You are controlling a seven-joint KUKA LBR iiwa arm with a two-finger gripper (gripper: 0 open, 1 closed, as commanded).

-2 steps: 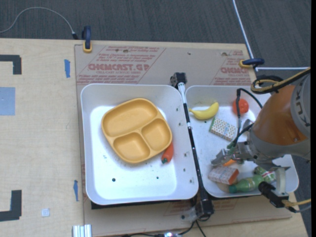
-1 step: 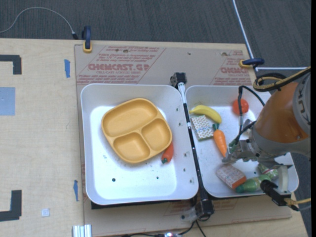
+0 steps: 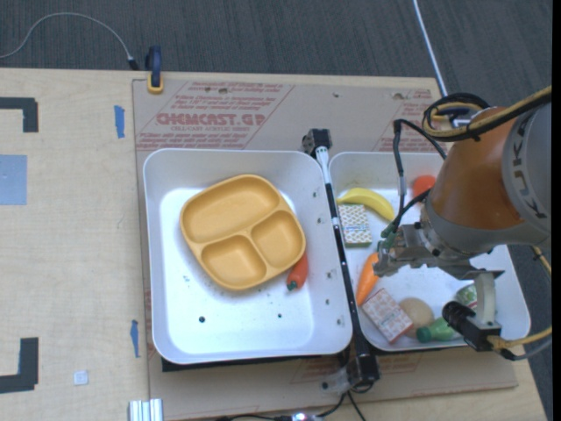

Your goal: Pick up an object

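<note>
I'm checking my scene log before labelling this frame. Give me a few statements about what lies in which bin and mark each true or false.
1. The yellow plate lies in the left bin. True.
2. The banana lies on the plate. False: it is in the right bin.
3. A small carrot lies beside the plate's edge. True.
4. The plate has two compartments. False: three.
5. The arm hangs over the left bin. False: over the right bin.

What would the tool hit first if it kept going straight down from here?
Probably the carrot at the right bin's left side, since the tool hangs right over it; depth is hard to judge from above.
</note>
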